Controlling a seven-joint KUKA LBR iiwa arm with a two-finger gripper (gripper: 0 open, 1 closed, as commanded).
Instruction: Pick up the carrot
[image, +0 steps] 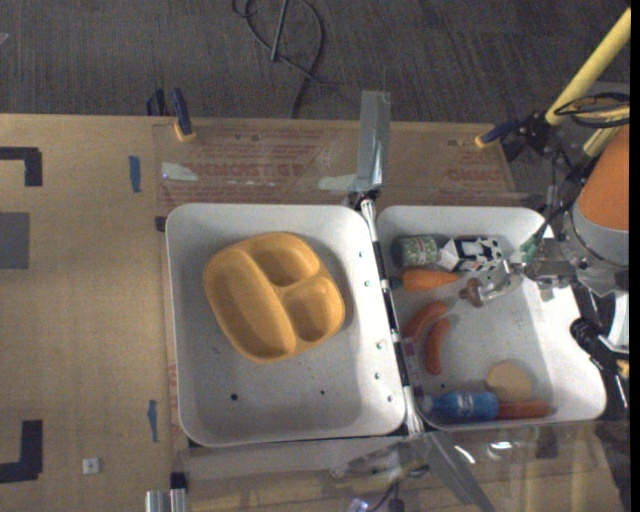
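Note:
The carrot (432, 281) is an orange tapered piece lying flat in the upper part of the right bin (560, 335), just below a green can (418, 248). My gripper (478, 291) reaches in from the right and hangs at the carrot's right end, close to or touching its tip. Whether it touches cannot be told from this view. Nothing shows held in it. The arm's orange band (610, 190) sits at the right edge of the view.
A cow-patterned milk carton (480, 252) lies beside the can. Two sausages (432, 332) lie below the carrot. A round cookie (510, 379), a blue bottle (464, 405) and a red sausage (523, 408) line the front. The left bin (200, 400) holds a yellow divided plate (273, 294).

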